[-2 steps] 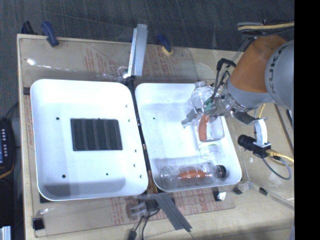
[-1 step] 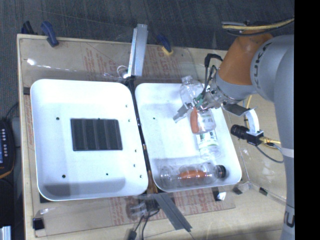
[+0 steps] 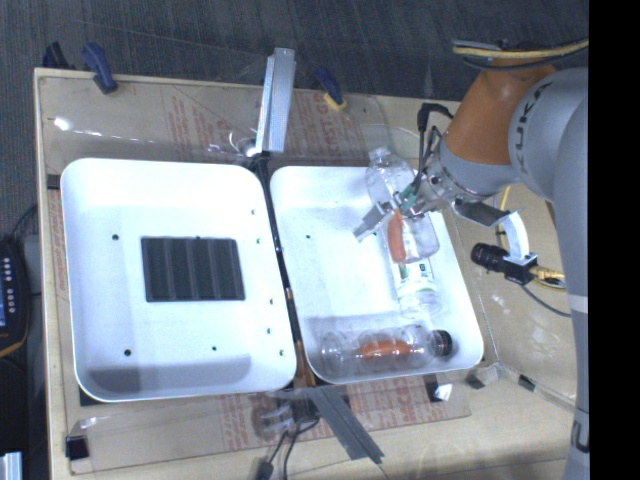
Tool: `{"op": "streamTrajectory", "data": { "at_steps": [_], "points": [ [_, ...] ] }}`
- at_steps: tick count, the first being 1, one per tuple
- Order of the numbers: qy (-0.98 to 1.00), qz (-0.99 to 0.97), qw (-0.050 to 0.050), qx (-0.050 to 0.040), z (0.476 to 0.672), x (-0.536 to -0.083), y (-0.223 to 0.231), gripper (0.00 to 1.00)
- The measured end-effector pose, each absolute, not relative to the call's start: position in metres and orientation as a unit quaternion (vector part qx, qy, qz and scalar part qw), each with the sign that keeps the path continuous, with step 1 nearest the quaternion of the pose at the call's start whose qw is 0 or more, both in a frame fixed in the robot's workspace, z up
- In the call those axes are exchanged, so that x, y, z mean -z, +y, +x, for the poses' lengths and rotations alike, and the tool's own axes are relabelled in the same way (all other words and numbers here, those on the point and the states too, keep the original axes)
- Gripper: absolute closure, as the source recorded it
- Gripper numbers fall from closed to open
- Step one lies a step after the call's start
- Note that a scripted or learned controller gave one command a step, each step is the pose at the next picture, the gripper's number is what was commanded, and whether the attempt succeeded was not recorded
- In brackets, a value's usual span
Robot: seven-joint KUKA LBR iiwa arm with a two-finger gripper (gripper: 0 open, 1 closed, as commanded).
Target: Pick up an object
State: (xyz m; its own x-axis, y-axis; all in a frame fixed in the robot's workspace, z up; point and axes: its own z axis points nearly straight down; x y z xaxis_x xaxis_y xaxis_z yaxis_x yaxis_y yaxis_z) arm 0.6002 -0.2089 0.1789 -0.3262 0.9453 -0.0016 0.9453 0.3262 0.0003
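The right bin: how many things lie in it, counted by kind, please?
Clear plastic bottles: 2, one upright-lying along the right side, one along the near wall
Other kinds: 0
Total: 2
The pincer is at the first bottle's top end.

Grey arm [image 3: 560, 148], thick and rounded, with a smooth matte shell and dark lettering down the side near the wrist. Broad orange band [image 3: 490, 118] just above that wrist, glossy on top. Black cable [image 3: 432, 133] looping beside the band. Small metal gripper [image 3: 405, 203] at the tip, with a touch of red and green, perhaps wiring, though too blurred to tell.
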Motion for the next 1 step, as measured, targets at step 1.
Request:
{"op": "streamTrajectory", "data": {
  "at_steps": [1],
  "points": [
    [0.829, 0.560, -0.001, 0.0009, 0.6053, -0.1874, -0.2083, 0.00]
  ]
}}
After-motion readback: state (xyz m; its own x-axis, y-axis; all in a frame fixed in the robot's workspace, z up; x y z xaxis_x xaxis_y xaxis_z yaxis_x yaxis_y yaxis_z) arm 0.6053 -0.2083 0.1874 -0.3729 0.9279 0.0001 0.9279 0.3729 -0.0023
